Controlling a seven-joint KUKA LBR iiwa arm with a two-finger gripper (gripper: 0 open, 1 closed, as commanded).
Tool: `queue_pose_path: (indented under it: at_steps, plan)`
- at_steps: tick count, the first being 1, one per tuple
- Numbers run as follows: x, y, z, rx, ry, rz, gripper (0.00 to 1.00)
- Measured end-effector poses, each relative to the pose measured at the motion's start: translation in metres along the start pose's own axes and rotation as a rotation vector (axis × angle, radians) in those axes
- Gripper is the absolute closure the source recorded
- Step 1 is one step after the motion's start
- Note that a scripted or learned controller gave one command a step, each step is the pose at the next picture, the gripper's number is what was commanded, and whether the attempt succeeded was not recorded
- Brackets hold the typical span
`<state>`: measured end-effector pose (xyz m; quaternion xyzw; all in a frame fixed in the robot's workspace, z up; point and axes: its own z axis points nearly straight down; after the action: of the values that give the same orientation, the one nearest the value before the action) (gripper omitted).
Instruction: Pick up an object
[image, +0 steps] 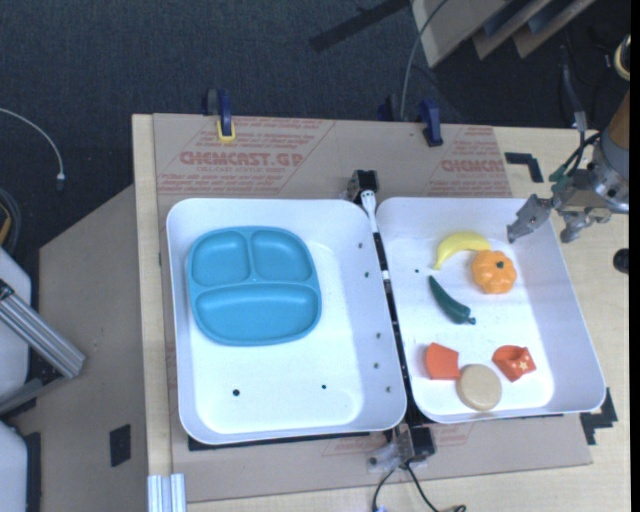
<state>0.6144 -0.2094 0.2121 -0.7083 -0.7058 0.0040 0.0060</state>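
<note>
Two white bins side by side on the bench. Left bin (200, 400) carrying a blue divided plate (255, 285), three compartments, sitting toward the far end. Right bin (570, 330) loaded with play food, and taking the orange bell pepper (494, 271) as the landmark: yellow banana (459, 246) just left of the pepper and a touch farther back, nearly touching it; dark green chili (451, 300) down and to the left, lying at a slant; orange-red block (441, 361) well nearer the camera on the left; round beige disc (479, 387) nearest of all, tucked between that block and a red piece (514, 363) straight below the pepper. Gripper (546, 216) hanging up and to the right of the pepper, over the bin's far right corner, fingers spread apart, nothing between them. Left fingertip (520, 229) pointing down toward the banana's side, well clear of every item. All food resting on the bin floor.
</note>
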Motion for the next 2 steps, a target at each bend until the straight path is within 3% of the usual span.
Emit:
queue_pose_path:
  at_steps: [1,2]
  plan:
    - [0.001,0.003,-0.009,-0.015,-0.003,-0.004,0.0]
    - [0.001,0.004,0.055,-0.008,-0.001,-0.004,0.0]
